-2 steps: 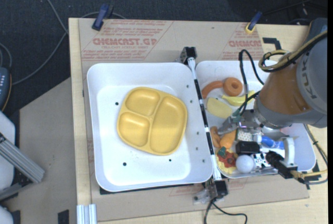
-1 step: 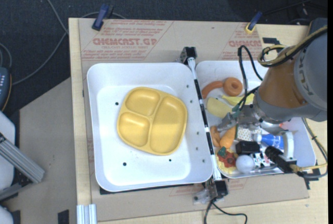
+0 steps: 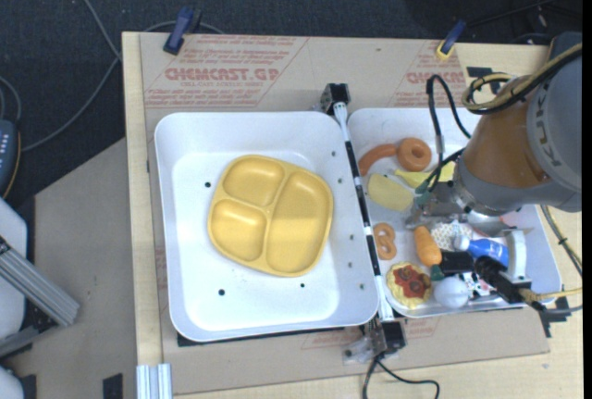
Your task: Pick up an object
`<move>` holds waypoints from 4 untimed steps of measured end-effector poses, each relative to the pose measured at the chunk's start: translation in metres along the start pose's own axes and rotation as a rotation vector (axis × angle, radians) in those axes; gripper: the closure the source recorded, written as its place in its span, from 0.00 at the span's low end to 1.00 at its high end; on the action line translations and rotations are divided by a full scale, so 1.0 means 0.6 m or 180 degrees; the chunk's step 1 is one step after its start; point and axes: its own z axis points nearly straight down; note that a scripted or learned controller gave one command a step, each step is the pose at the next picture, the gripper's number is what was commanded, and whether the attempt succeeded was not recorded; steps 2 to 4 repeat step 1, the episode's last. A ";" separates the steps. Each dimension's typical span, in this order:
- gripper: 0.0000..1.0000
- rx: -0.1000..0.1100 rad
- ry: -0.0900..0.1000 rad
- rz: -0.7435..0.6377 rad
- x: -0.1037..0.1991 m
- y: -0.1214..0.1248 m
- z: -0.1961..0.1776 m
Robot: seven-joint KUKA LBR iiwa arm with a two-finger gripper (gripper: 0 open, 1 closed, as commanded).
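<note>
**My gripper low in the right bin, among the toy food**

My gripper [image 3: 450, 219] sits down inside the right bin [image 3: 546, 269], with my grey arm and its orange band [image 3: 499, 152] coming in above it from the right. From this slanted view I cannot tell how the gripper stands, nor whether anything is in it.

Just below the gripper and a little to its left lies a small orange carrot-shaped piece [image 3: 426, 247], smooth and tapered, tilted with one end up toward the gripper. To its left is a small pretzel [image 3: 385, 241], tan with looped holes. Further below and left, near the bin's front wall, rests a little pizza slice [image 3: 410, 283], pale with red and dark toppings. A white rounded piece [image 3: 452, 293] lies just right of it, and a blue piece [image 3: 487, 249] lies to the gripper's lower right.

Left of the gripper, slightly above, is a pale yellow wedge [image 3: 389, 192] like cheese. Above that sit a ring doughnut [image 3: 413, 153], tan-orange with a clear hole, and a curved orange sausage [image 3: 375, 157] touching its left side.

Well to the left, across the divide between the bins, the left bin [image 3: 180, 203] holds a yellow plate [image 3: 270, 215] with three compartments. Both bins rest on the brown surface [image 3: 231, 68].
</note>
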 end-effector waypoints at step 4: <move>1.00 0.0045 0.0028 -0.0014 0.115 0.110 -0.143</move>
